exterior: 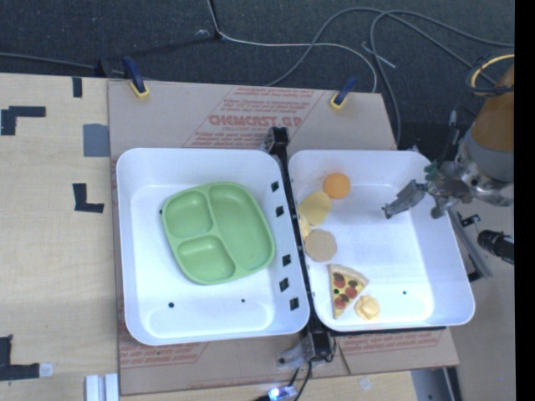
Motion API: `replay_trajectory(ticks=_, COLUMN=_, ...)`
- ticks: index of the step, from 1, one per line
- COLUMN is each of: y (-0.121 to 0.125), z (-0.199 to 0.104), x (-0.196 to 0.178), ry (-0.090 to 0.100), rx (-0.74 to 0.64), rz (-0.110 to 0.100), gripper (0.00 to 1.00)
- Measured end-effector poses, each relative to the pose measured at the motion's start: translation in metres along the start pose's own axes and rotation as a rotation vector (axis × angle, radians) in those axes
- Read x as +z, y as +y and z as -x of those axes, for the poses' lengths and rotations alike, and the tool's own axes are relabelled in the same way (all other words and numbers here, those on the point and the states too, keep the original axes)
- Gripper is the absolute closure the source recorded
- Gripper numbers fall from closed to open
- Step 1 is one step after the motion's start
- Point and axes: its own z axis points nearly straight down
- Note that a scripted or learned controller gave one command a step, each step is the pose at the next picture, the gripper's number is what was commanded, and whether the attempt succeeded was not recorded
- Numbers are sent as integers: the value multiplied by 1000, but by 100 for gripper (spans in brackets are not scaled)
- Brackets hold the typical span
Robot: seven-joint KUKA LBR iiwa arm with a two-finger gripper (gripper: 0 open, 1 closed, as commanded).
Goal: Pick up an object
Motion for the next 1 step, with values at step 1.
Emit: replay_trajectory(ticks=1, y=3, z=-1, x=-8, ry=-3, rx=-4, rz=13, gripper=0)
